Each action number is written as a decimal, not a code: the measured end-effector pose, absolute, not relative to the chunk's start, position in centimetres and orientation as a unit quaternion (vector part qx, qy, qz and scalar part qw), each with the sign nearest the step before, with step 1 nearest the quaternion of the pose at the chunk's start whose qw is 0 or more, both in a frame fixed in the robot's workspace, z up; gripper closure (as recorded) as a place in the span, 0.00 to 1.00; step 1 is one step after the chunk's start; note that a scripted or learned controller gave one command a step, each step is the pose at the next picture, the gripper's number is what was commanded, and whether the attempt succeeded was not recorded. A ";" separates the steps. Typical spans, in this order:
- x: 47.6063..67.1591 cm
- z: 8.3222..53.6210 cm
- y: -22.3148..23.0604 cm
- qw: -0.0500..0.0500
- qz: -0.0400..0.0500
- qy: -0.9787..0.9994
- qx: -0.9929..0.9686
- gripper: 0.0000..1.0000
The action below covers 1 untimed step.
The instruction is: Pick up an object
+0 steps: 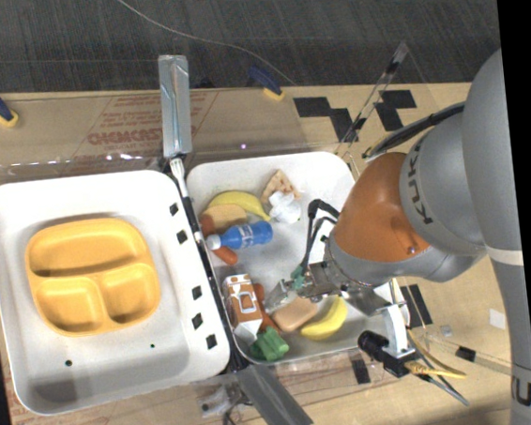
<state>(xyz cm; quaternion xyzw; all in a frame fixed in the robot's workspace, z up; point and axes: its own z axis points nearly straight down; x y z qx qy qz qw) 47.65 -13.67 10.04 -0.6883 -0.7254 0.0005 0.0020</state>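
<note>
In the camera view, you see the arm [408,220] reaching in from 3 o'clock over the right bin [331,167], with its gripper [288,294] low among the clutter in that bin's 6 o'clock half. Whether the gripper is released or clenched you cannot tell; the wrist hides too much of it. Just under the gripper lies a tan slice of bread [293,315], resting against a banana [329,321] whose long axis runs roughly from 8 to 2 o'clock. Those two look like the nearest candidates, sitting at about 5 o'clock from the gripper and touching each other. At 9 o'clock from the gripper stands a small orange carton [243,299], and at 7 o'clock a green toy [270,346] sits by the bin's near rim. Farther off at 11 o'clock lie a blue bottle [244,235] and a second banana [234,203]. The left bin [9,281] holds a yellow divided tray [91,272], well apart from the gripper.
</note>
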 end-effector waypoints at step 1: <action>49.2 11.0 -13.8 0.001 0.001 -0.757 -0.653 0.00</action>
